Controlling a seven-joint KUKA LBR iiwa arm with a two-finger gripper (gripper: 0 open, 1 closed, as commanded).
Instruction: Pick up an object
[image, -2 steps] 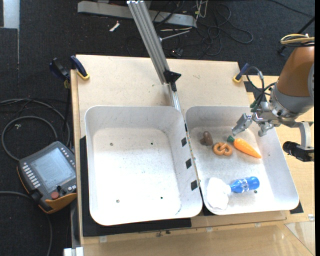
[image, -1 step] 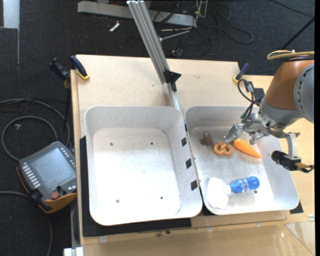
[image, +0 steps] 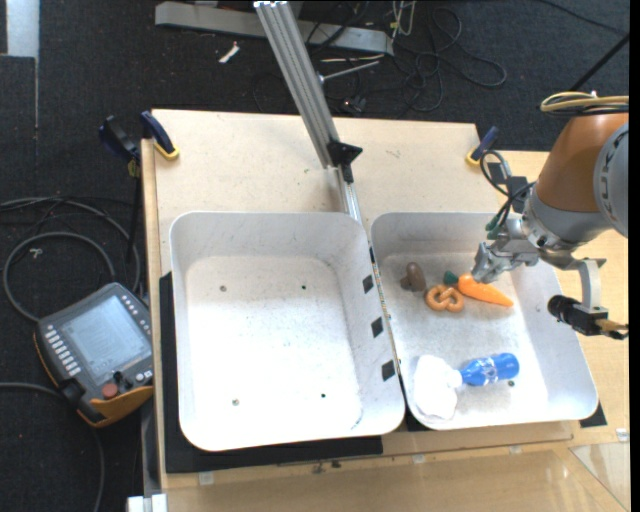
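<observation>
We look down on a pale wooden tabletop (image: 260, 160) holding two shallow white bins. In the right-hand white bin (image: 560, 390) lie an orange plastic carrot (image: 487, 292), an orange pretzel-shaped toy (image: 445, 298) touching its left end, a small brown lump (image: 413, 277) just beyond, and, nearer us, a blue bottle (image: 490, 369) beside a crumpled white cloth (image: 436, 387). The grey arm's pincer (image: 489, 266) sits right over the carrot's thick end; we cannot tell how far it is open or whether it grips anything.
</observation>
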